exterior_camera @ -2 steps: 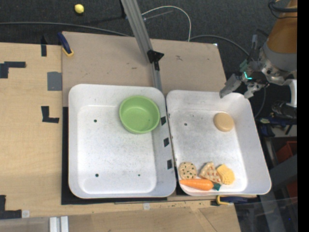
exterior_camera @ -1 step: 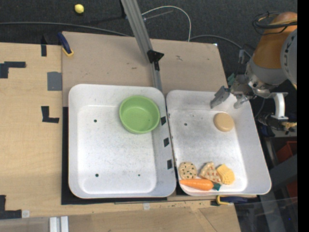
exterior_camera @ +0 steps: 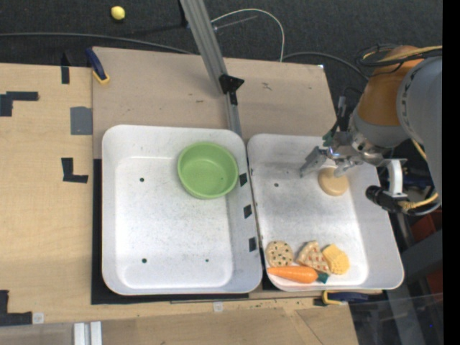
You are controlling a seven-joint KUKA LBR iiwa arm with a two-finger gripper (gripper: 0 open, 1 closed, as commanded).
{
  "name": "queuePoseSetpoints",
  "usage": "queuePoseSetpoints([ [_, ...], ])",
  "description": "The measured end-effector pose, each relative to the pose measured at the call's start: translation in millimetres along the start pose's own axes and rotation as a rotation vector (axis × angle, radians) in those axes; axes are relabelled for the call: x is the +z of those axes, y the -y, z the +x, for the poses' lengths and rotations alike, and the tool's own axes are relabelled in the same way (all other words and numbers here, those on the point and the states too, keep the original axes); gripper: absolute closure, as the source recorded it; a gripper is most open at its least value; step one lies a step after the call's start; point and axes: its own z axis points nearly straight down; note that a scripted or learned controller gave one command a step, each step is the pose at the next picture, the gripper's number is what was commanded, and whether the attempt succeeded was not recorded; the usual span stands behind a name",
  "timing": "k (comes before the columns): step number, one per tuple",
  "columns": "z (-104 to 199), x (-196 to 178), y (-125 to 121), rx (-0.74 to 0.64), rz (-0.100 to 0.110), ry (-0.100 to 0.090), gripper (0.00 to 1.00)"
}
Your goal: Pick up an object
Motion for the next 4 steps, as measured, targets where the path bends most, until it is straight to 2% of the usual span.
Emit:
queuePoseSetpoints([
  [1, -2, 37, -3, 0.000, -0.016, 0.009, 0.00],
  [2, -1, 24, -5, -0.001, -0.021, 0.008, 1.00],
  [3, 6, -36, -10, 0.000, -0.013, 0.002, 1.00],
  [4, 7, -92, -1, 0.001, -0.013, 0.002, 1.00],
])
